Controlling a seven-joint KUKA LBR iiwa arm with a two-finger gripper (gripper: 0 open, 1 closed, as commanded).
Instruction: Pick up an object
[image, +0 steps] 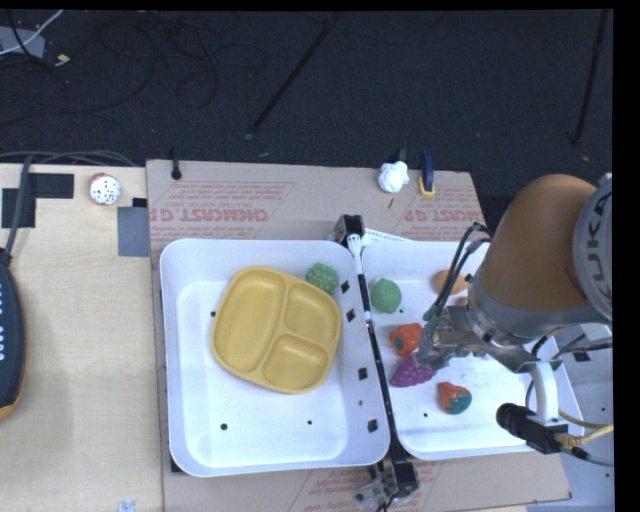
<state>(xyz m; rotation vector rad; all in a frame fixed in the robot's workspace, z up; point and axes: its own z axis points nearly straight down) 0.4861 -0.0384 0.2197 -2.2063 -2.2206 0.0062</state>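
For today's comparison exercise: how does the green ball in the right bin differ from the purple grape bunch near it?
The green ball is smooth, round and plain green; the purple grape bunch is lumpy, longer than wide, and purple. The green ball lies near the divider, apart from the arm; the purple grape bunch lies right beside the tool. Both are small toy foods in the right bin.

2 white bins (190, 420); 1 yellow tray (277, 328); 2 green balls (385, 295); 2 red fruits (453, 398); 1 purple grapes (411, 374).
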